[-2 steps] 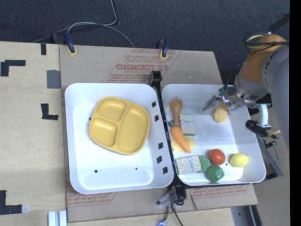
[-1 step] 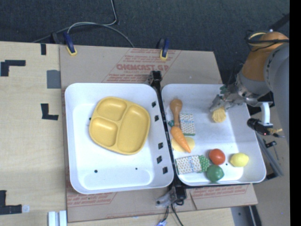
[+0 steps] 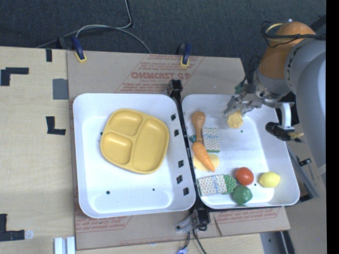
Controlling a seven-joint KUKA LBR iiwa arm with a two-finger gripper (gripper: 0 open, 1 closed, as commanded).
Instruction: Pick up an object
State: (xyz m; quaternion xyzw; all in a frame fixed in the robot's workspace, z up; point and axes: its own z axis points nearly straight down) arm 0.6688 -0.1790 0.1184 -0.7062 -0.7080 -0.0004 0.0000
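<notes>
Gripper (image 3: 237, 110) is hanging over the upper right part of the right bin (image 3: 275, 157), and a small yellow piece (image 3: 235, 121) is sitting right under its tips, touching them. Whether that piece is actually pinched is hard to call from up here: the tips are a dark, blurry cluster, so I cannot tell if the tool is clenched or released. The yellow piece itself is too small and soft-edged to name; it is looking roughly blocky, with no clear long axis.

Moving outward, a tan squash (image 3: 198, 121) is lying left of it with its narrow neck pointing up the view, long axis running near-vertical. Just below, a patterned packet (image 3: 211, 139) is resting against a carrot (image 3: 203, 155), which is slanting from upper left to lower right, and a pale yellow thing (image 3: 197, 163) is peeking out from under the carrot, mostly hidden. Further down, a second packet (image 3: 212, 184) is lying by a tomato (image 3: 244, 175), a green fruit (image 3: 241, 195) and a lemon (image 3: 270, 180), all near the bin's lower edge.

Over in the left bin (image 3: 87, 157), a yellow divided plate (image 3: 134, 140) is sitting tilted.

Arm (image 3: 296, 57) is reaching in from the right, and its bulk is cut off by the frame edge.
</notes>
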